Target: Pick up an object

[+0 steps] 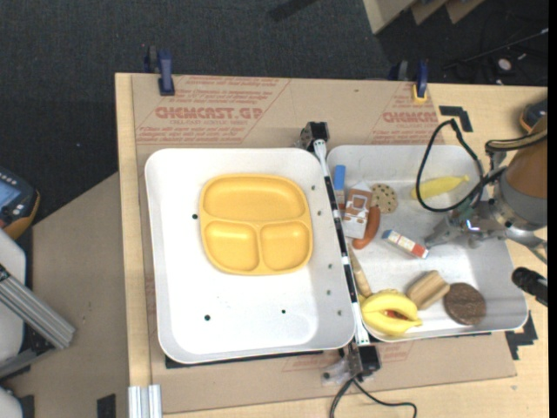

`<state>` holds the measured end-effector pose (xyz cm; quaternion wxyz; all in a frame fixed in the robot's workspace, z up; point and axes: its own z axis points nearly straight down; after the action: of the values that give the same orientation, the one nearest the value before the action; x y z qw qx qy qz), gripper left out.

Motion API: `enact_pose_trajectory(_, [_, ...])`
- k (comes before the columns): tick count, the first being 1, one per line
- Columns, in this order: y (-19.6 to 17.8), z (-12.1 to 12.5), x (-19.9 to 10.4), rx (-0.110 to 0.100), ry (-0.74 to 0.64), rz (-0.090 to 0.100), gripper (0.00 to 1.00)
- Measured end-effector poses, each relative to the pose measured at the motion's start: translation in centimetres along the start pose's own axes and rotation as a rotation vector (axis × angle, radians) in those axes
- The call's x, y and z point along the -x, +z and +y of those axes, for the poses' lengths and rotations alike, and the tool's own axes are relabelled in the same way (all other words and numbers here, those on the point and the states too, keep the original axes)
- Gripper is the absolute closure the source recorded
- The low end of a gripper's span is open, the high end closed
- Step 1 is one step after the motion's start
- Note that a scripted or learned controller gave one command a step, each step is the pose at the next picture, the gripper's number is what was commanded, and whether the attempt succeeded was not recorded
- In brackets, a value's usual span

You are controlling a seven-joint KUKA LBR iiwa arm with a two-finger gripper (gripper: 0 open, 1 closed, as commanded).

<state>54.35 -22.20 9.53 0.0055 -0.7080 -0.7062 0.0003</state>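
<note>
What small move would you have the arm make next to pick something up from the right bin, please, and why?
Probably shift the gripper a little left and lower it over the white tube with a red cap. The gripper sits just right of that tube in the right bin, and the tube lies apart from its neighbours, so it looks the easiest target.

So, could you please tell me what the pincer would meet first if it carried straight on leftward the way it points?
Probably the small white and red tube, lying just ahead of the pincer on the right bin's floor, though depth is unclear.
</note>
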Motion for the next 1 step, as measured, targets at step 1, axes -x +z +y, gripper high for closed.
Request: enact_pose_trajectory(1, [0.98,9.42,-1.68,0.015,-0.008,-0.009,0.00])
